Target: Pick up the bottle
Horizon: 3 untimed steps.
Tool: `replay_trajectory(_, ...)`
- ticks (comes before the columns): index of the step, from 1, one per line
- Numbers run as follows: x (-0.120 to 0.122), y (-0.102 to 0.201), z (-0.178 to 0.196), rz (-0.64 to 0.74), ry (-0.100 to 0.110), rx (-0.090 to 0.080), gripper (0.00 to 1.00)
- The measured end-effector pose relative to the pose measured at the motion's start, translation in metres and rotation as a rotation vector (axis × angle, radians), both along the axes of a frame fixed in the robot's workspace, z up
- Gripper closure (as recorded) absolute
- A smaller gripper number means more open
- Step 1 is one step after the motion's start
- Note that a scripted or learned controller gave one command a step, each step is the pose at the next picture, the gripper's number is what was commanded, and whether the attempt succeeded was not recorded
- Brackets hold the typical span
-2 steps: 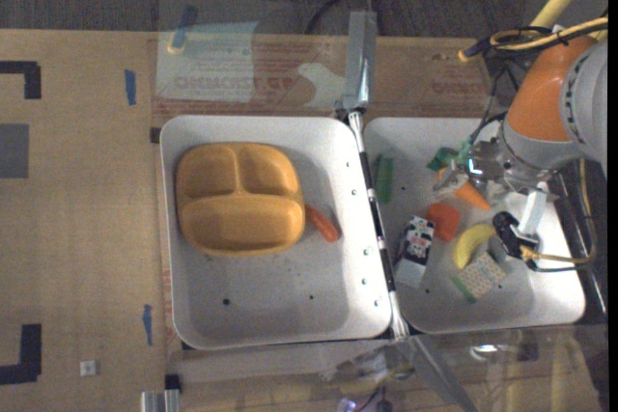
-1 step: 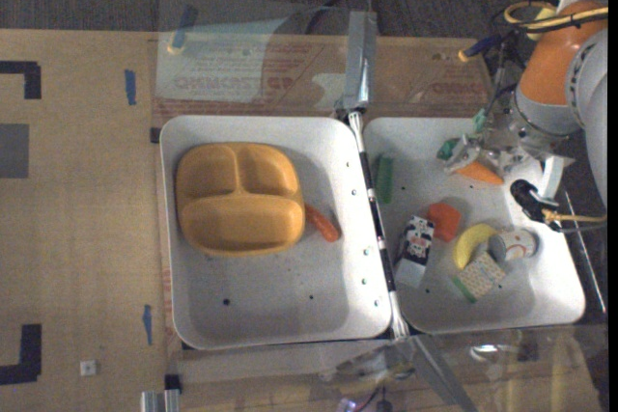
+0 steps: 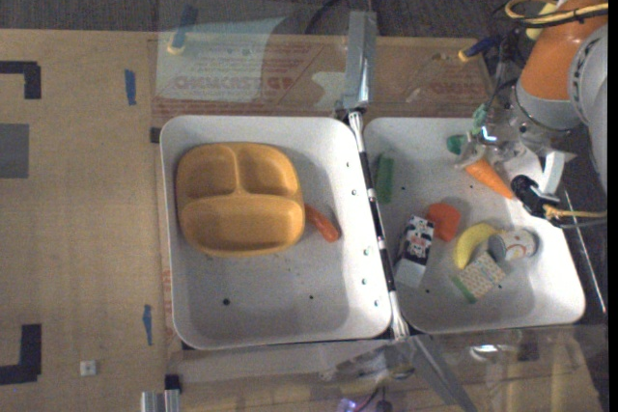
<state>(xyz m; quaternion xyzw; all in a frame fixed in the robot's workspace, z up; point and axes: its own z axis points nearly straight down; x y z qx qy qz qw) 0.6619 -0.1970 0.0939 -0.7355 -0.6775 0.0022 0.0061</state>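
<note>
The bottle [image 3: 415, 249] is small and white with black patches. It lies near the front left of the right bin [image 3: 555, 304], beside a red-orange piece [image 3: 444, 219]. My gripper [image 3: 489, 143] hangs over the back right of that bin, well away from the bottle. An orange carrot-shaped toy [image 3: 489, 178] lies just in front of the gripper and a small green thing [image 3: 456, 144] sits at its left. Nothing can be seen held in the gripper.
The right bin also holds a yellow banana [image 3: 469, 244], a grey cup-like thing [image 3: 512, 247], a patterned card [image 3: 480, 277] and a green stick [image 3: 384, 178] by the left wall. The left bin [image 3: 280, 314] carries a yellow divided plate [image 3: 238, 198] and an orange piece [image 3: 323, 224].
</note>
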Motion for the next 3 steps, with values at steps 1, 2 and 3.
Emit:
replay_trajectory(1,-0.007,-0.012,0.12,0.239,-0.014,-0.007,1.0)
replay_trajectory(2,-0.038,0.027,0.147,0.005,-0.008,-0.005,1.0)
replay_trajectory(3,-0.035,0.058,0.008,-0.482,-0.006,-0.01,1.0)
